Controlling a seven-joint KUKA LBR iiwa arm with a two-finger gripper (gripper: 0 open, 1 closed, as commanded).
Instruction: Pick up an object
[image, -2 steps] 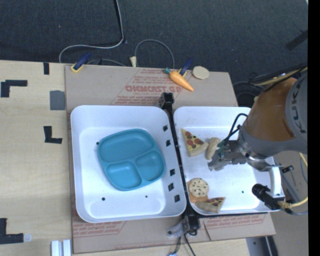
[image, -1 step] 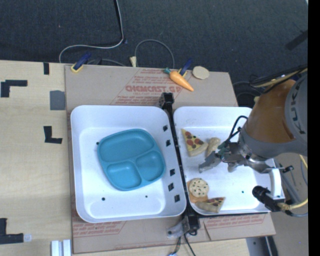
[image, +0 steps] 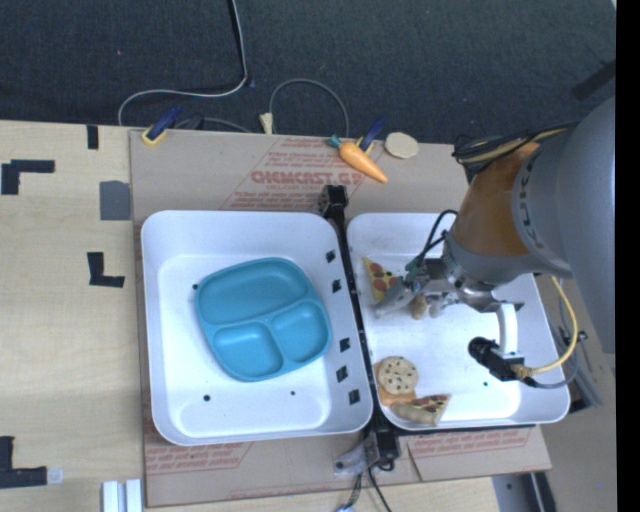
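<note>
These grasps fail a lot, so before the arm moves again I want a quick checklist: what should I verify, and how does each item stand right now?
1. Gripper is over the right white bin: ok.
2. A target lies near it, the pizza-slice toy against the bin's left wall: ok.
3. Something is held between the jaws: cannot tell, the wrist hides them.
4. Other pickable items are in that bin, the round cookie toy and a second flat pizza-like piece at the front edge: ok.
5. Blue divided plastic plate sits in the left bin, apart from the arm: ok.
6. Orange carrot toy lies outside the bins on the cardboard: not ok as a target.
</note>
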